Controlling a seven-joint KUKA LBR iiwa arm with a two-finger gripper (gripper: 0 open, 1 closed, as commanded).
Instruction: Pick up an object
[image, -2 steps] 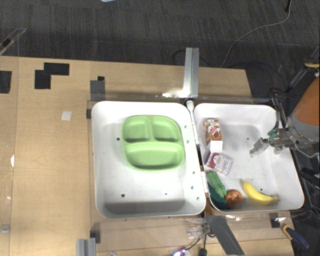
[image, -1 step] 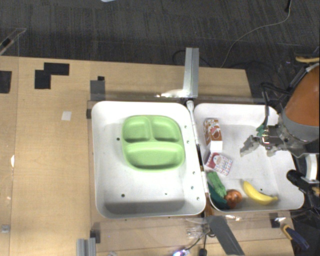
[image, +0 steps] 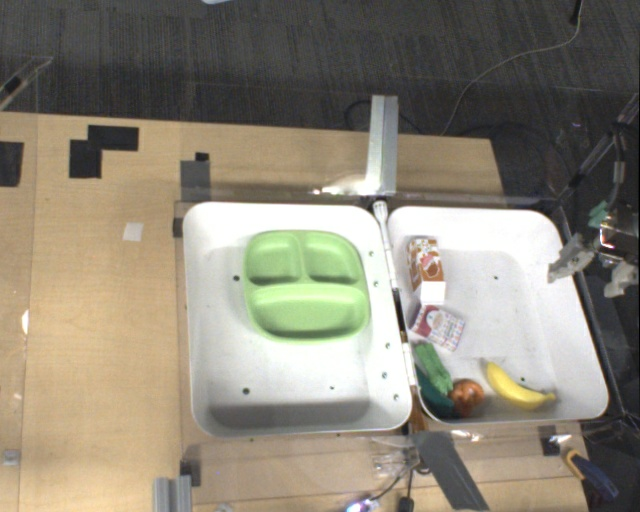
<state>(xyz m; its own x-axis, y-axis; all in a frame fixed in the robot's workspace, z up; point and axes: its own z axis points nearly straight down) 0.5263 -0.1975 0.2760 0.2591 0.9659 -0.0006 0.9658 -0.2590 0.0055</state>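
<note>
The gripper (image: 572, 262) is at the right side of the view, above the right rim of the right shallow white bin (image: 520, 240). It is a small grey shape with a pale tip that points to the left and a little down. It is too small and too blurred here to tell if it is spread or closed, and nothing is seen between its tips. It touches none of the objects; they all lie well apart from it, toward the left and the bottom of this bin.

The nearest object to the gripper is the yellow curved banana (image: 518, 387), which lies near the bottom right corner of the right bin. Just to the left of the banana is a round red-brown fruit (image: 466, 395), and it touches a dark green soft-looking object (image: 434, 370) in the bottom left corner. Above the green object lies a flat white packet with red print (image: 438, 326), a little tilted. Above the packet, near the left wall, lies a small oblong carton with a red and brown picture and a white end (image: 425, 268).

The left shallow white bin (image: 215, 330) stands just beside the right one. In it lies a light green plastic plate with three compartments (image: 305, 283). Both bins rest on a light wooden bench (image: 90, 330).
</note>
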